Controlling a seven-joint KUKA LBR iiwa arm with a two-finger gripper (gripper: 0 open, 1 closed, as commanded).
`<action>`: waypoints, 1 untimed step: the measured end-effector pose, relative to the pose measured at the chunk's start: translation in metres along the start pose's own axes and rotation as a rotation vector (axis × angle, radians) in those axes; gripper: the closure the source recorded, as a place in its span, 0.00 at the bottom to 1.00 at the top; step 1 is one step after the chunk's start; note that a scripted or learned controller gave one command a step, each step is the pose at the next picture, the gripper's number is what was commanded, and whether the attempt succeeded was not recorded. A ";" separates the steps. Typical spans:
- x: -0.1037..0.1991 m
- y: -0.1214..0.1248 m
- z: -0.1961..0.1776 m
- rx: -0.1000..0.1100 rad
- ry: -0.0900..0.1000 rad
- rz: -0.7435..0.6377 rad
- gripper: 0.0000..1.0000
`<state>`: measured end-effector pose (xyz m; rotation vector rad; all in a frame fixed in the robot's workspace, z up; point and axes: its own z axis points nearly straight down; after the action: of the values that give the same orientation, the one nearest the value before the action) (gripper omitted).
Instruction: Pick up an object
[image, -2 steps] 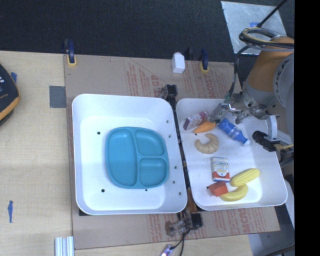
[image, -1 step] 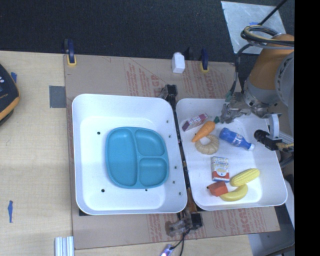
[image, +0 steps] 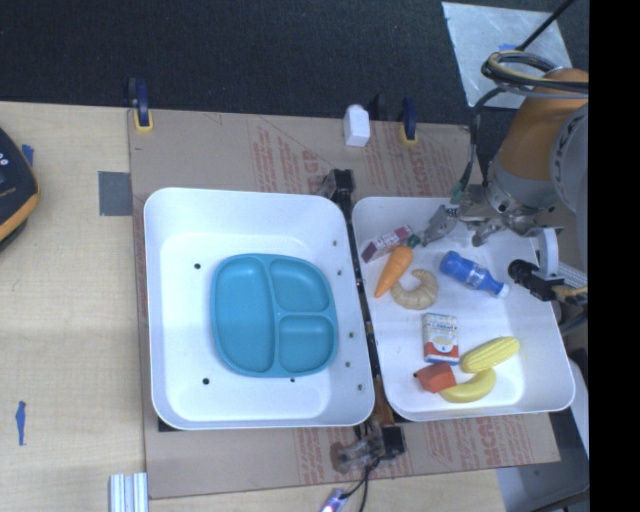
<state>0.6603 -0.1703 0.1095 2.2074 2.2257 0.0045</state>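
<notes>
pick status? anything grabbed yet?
Done: nothing lifted, as far as this view shows. In hand: the gripper sits low at the far edge of the right bin, near the carrot and blue bottle, which lie loose. Left: grasp and lift one item.

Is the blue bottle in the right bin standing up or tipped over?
Tipped over. The blue bottle lies on its side on the right bin floor, white cap end pointing lower right.

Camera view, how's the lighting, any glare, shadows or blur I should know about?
Camera view: even, bright light; the left bin and right bin look near washed out but show no hard glare; soft shadow lies beside the blue tray; the gripper and arm are slightly soft, small items less crisp.
</notes>
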 end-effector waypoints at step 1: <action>0.065 -0.074 -0.007 0.012 0.003 0.003 0.00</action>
<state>0.5860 -0.1059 0.1154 2.2179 2.2300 -0.0056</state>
